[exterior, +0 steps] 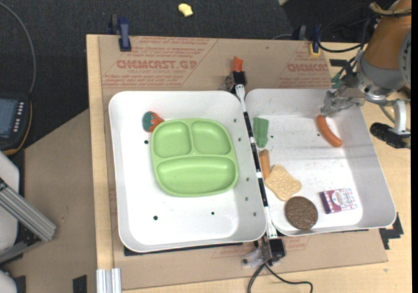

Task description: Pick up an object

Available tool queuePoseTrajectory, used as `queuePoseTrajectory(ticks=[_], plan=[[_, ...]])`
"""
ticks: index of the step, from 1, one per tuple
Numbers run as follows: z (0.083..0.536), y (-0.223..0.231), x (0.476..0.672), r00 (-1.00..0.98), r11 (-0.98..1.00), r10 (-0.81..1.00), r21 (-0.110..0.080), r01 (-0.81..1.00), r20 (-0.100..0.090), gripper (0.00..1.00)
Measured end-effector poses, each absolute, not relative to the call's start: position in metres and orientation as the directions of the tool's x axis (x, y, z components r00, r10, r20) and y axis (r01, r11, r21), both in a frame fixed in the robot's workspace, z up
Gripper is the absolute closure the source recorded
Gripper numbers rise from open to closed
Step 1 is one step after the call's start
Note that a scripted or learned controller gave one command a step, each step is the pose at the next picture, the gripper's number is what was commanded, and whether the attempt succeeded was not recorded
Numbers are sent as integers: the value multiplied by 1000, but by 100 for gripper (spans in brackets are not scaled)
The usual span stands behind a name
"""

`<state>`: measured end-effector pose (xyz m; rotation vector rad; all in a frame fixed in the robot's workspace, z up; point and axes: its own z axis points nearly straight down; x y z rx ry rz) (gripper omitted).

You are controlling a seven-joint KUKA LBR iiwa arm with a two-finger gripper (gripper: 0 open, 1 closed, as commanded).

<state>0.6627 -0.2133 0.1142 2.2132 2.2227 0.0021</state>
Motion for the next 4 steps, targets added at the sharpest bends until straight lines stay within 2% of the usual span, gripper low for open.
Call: queuePoseTrajectory(ticks=[1, 2, 3, 4], plan=[[113, -213, 662, -4, 4, 1000, 3, 1000, -3, 0], [125, -213, 663, -5, 5, 1000, 7, 1000, -5, 100], [124, -213, 663, -5, 5, 1000, 6, 1000, -5, 0], [82, -207, 657, -1, 1, 1000, -5, 1000, 1, 0]])
